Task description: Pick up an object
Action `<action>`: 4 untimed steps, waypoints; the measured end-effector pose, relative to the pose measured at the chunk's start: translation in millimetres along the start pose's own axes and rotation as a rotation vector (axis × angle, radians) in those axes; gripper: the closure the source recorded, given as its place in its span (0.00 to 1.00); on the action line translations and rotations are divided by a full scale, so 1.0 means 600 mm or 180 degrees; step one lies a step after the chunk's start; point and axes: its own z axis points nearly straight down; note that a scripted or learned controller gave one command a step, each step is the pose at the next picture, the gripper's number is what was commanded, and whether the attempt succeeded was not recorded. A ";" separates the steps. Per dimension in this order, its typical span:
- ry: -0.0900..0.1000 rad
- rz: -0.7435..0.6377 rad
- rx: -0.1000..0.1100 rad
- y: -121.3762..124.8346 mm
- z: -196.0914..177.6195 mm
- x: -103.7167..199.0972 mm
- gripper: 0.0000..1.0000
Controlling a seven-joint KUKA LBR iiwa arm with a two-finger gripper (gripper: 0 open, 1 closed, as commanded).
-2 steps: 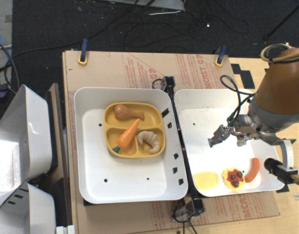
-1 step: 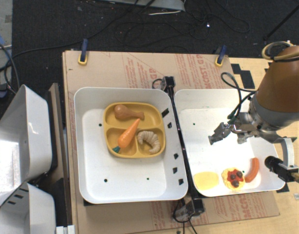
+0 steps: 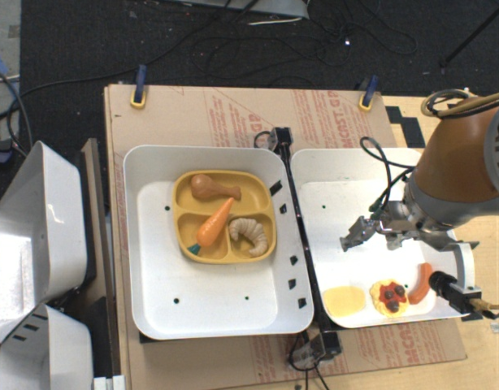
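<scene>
Hovering over the right bin [image 3: 331, 187], my pincer [image 3: 357, 236] gapes apart; below it lies a yellow disc [image 3: 344, 301].

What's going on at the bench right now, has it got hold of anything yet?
Nothing is visibly held. The arm reaches in from the right over the right bin, with its pincer above bare bin floor. Near that bin's front edge lie a yellow disc, a small pizza-like toy and an orange sausage-like piece. In the left bin, the yellow divided plate holds a drumstick, a carrot and a shrimp, all untouched.
</scene>
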 end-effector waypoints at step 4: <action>-0.0002 -0.0015 -0.0023 0.003 0.065 0.019 1.00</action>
